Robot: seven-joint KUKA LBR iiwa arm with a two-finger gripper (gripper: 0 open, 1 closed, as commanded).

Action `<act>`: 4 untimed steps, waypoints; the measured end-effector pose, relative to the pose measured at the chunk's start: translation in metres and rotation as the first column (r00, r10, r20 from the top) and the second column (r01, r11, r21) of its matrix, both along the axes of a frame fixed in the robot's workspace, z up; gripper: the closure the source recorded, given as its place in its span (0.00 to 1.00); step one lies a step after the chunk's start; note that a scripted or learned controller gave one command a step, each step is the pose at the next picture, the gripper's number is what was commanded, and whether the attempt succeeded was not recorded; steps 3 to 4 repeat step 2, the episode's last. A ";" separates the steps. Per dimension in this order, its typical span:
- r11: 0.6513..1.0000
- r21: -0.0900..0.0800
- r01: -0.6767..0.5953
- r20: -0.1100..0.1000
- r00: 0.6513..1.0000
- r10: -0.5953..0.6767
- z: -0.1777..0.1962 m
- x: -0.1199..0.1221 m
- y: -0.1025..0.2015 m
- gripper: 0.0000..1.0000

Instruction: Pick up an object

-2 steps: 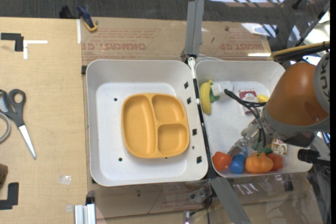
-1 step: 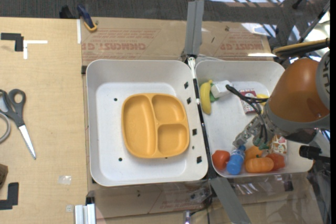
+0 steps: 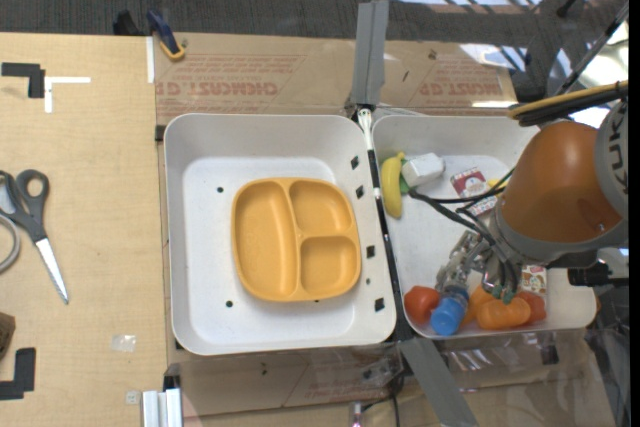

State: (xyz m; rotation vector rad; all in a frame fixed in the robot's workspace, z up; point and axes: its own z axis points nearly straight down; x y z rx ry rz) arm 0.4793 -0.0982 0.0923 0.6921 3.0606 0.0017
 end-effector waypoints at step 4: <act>0.911 -0.002 -0.413 0.000 0.911 0.413 0.131 0.037 -0.095 1.00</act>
